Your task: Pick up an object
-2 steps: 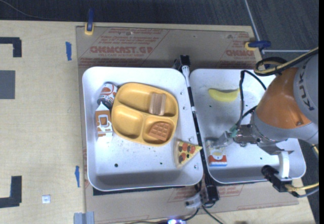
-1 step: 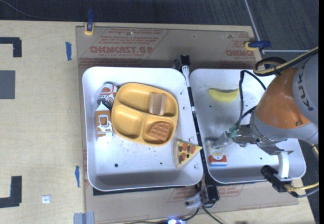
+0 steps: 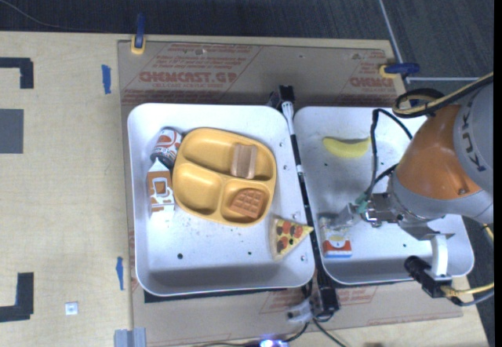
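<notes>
Left bin (image 3: 149, 259): yellow three-part tray (image 3: 205, 180) holding a tan block (image 3: 244, 159) and a waffle-like piece (image 3: 249, 202); a can (image 3: 165, 147) and a white-and-orange carton (image 3: 159, 190) at its left; pizza slice (image 3: 287, 235) near the right wall. Right bin (image 3: 392, 268): banana (image 3: 347, 147) at the far end; small white-and-orange box (image 3: 337, 245) at the near-left corner. End effector (image 3: 339, 221) low over that box; whether spread or closed cannot be made out, nothing visibly held

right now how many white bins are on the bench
2: the left bin holds a yellow tray, the right bin a banana. The arm hides part of the right one.
</notes>
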### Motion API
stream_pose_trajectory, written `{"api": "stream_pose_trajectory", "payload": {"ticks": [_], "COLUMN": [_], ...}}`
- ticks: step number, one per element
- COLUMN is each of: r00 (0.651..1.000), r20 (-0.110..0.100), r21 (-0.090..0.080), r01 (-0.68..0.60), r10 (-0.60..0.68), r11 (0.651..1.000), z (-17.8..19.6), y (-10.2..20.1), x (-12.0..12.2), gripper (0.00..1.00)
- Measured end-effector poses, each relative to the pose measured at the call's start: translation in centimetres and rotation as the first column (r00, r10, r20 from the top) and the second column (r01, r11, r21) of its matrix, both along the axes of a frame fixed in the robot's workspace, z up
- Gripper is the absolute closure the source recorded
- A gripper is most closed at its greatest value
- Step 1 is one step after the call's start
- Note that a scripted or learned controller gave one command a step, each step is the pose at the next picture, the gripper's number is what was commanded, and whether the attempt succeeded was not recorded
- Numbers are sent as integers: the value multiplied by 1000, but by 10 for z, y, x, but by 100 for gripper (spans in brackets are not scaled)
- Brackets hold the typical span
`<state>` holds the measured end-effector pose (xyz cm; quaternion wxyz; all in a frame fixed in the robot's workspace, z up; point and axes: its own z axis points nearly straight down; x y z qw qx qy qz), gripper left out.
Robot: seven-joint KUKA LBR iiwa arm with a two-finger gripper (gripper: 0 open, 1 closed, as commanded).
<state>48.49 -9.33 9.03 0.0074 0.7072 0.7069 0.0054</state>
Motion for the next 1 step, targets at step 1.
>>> {"api": "stream_pose_trajectory", "payload": {"ticks": [1], "r00": [1000], "r20": [0], "r21": [-1], "r01": [1], "r10": [-1], "r11": [1000], "z": [0], "y": [1], "x": [0], "gripper": [0]}}
